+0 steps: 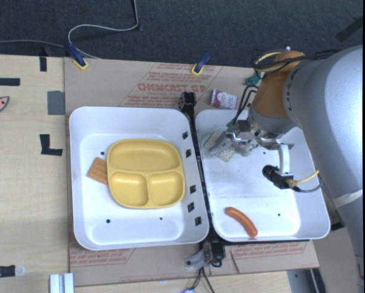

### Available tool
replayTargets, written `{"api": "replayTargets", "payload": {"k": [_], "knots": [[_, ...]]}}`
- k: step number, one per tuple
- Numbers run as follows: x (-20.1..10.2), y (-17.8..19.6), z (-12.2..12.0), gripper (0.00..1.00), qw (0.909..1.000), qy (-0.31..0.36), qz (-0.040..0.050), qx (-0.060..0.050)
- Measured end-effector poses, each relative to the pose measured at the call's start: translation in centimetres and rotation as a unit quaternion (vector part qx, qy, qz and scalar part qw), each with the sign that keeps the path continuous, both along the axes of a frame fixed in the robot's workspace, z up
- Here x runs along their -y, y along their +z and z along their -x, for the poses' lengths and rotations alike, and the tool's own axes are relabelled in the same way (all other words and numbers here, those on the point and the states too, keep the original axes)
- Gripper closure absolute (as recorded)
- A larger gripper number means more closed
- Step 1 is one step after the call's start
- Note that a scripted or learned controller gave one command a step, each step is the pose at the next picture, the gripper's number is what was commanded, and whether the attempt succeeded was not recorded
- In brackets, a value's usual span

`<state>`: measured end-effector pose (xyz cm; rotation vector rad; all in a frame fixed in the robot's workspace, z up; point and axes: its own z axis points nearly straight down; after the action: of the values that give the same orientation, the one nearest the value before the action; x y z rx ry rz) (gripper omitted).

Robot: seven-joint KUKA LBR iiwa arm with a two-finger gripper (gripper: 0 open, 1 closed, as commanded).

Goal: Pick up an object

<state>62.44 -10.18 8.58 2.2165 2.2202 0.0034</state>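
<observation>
Right now the gripper [226,140] is low in the right bin [304,221], near its top left corner, at the end of the big grey arm [329,108] with the orange band [274,96]. It sits over a small speckled, silvery thing [221,148], maybe a wrapper or a little packet, and seems to touch it. I cannot tell if the gripper is wide or closed, because it is too small and blurry to see. So this looks like the grabbing step, and nothing is lifted yet. Next, I think the gripper needs to close on that small thing and go straight up slowly. Lower down in the same bin lies an orange sausage [241,221], well apart from the gripper. In the left bin [85,224] a yellow tray with three parts [146,172] sits on top of a brown cracker [97,171].
</observation>
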Motion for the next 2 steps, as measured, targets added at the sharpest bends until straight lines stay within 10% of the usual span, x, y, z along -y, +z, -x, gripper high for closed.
{"api": "replayTargets", "payload": {"k": [1,2], "knots": [[-0.5,0.0,8.0,0.0,1.0,-0.001,-0.0002,-0.001],[0.7,0.0,-1.6,0.0,1.0,0.0,0.0003,0.0]]}}
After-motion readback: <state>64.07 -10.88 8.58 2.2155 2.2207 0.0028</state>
